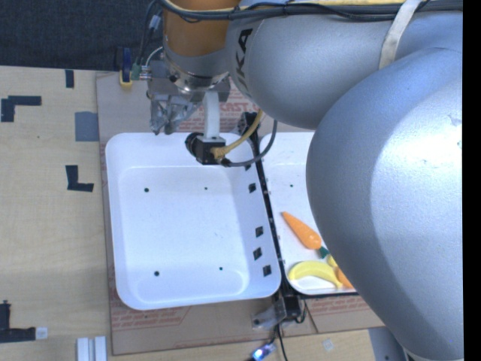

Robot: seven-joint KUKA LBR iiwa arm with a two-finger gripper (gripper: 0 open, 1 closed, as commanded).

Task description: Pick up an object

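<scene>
Above the left bin's (124,224) far rim the gripper (167,122) hovers; whether it is spread I cannot tell; the carrot (302,230) and banana (312,273) lie well right, in the other bin (289,175).

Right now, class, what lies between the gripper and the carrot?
In the camera view, the black divider where the two bins meet runs between the gripper and the carrot; beyond that, bare white bin floor.
</scene>
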